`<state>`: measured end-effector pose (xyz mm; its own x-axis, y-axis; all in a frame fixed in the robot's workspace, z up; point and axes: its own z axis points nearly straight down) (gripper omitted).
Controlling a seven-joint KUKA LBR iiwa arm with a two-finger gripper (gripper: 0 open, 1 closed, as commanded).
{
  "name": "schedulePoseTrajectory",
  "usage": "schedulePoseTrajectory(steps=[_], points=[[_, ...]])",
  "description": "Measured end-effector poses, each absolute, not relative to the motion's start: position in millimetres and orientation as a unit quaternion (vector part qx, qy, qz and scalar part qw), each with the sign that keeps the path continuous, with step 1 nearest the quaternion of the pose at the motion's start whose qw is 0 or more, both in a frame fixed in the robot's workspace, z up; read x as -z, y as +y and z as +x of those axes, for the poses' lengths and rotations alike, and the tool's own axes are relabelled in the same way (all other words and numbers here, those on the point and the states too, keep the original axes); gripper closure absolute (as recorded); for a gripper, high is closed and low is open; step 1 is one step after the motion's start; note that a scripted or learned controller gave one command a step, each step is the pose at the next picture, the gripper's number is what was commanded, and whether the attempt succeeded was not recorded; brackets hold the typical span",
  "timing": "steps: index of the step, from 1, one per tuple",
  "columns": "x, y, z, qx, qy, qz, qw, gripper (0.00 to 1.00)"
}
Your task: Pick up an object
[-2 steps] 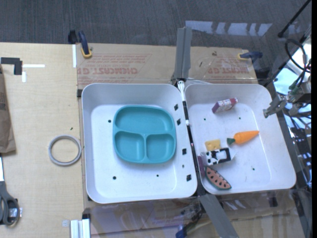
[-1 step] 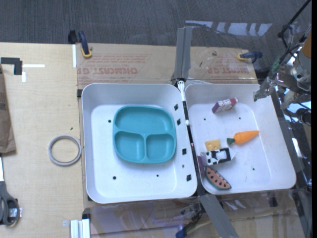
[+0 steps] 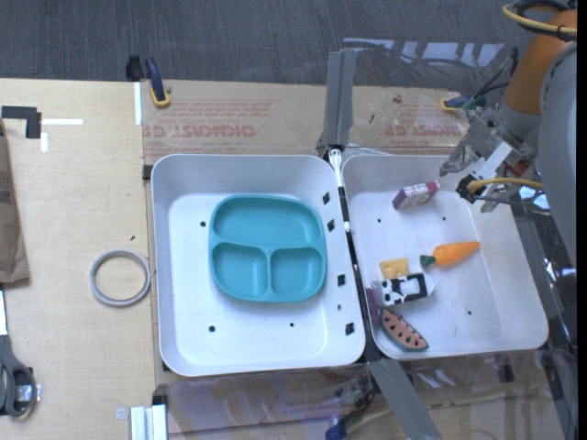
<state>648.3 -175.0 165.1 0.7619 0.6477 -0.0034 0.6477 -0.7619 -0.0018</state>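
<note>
Camera view, inventory: arm cut off at right edge; gripper (image 3: 470, 170) above right bin's (image 3: 514, 333) far right corner, finger state impossible to tell. Right bin holds carrot (image 3: 454, 253), pink packet (image 3: 415, 193), yellow block (image 3: 394, 268), black-and-white toy (image 3: 404, 290), watermelon slice (image 3: 404, 330). Left bin (image 3: 179, 337): teal divided plate (image 3: 269, 248).

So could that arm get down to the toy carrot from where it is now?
Probably yes. The carrot lies in the open in the right bin, apart from the other toys, and the gripper hangs over that bin's far right corner with nothing between.
</note>
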Motion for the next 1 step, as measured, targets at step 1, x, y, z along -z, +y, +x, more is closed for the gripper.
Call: schedulePoseTrajectory(steps=[1], points=[[-287.7, -176.1, 646.3, -0.0015, -0.476, -0.879, 0.0, 0.0]])
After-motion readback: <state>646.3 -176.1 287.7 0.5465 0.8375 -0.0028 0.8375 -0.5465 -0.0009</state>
